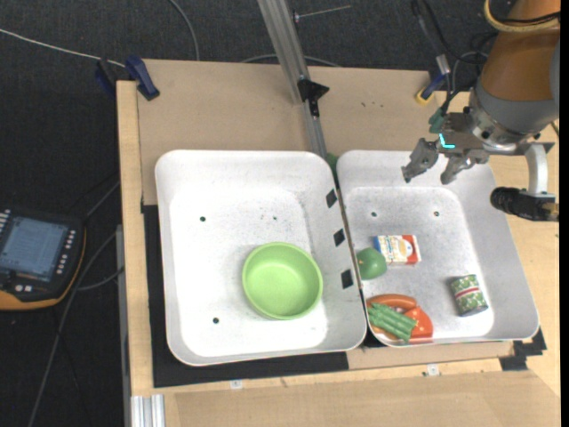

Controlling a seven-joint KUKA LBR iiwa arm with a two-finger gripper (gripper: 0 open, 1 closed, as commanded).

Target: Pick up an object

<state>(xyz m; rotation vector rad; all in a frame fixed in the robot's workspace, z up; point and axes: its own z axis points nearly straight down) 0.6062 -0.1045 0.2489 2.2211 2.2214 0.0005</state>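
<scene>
My gripper point(436, 167) hangs over the far edge of the right bin point(444, 207), fingers spread apart with nothing between them. Below it in that bin lie a small red and white carton point(396, 249), a green apple-like ball point(371, 262) against the left wall, a green patterned can point(468, 294) at the right, and a red and green vegetable toy point(399, 319) at the near edge. A green bowl point(282, 280) sits in the left bin point(231, 203).
A slanted metal pole point(289, 47) crosses the bench above the divide between the bins. Blue clamps point(142, 76) grip the bench's far corners. A handheld pendant point(34, 256) lies off the bench at the left.
</scene>
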